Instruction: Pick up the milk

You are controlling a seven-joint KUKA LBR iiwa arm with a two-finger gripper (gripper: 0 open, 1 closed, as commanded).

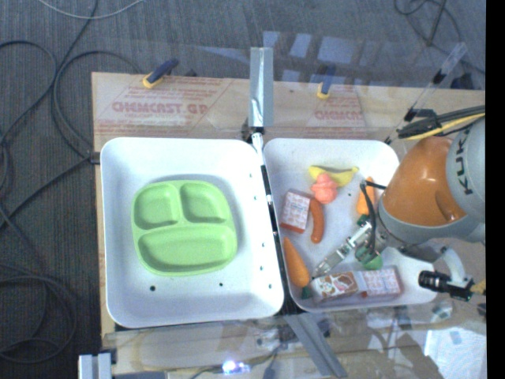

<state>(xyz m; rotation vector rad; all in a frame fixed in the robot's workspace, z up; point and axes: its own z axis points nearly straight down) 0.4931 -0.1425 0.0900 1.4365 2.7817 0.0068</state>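
The milk (359,284) lies flat just below the gripper (347,251); its grip state I cannot tell.

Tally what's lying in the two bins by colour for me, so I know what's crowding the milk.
Green: 1, divided tray in the left bin
Orange: 3, carrot, sausage, piece by the arm
Yellow: 1, banana
Pink: 1, round toy
Red-and-white cartons: 2, small, long one at the front
Total: 8
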